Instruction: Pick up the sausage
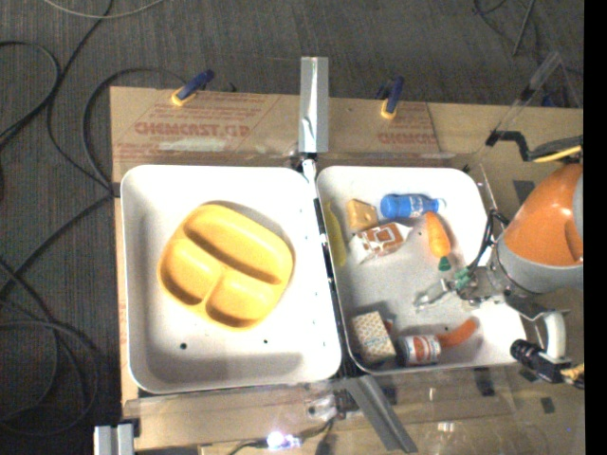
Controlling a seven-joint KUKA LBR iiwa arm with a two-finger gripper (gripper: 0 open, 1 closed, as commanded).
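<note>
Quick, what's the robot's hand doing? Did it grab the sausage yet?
Hand: low in the right bin, nothing seen in it; open or closed cannot be told.
Sausage: lying on the bin floor near the can, not grabbed.

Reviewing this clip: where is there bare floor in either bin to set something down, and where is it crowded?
Left bin: bare strips around the yellow tray. Right bin: one bare patch mid-floor, between the snack packet and the can. Its far side is crowded; the gripper hangs above the sausage.

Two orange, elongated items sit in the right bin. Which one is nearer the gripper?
The curved sausage by the bin's front edge, beside the can. It lies just below the gripper; the carrot lies farther back, near the blue bottle.
</note>
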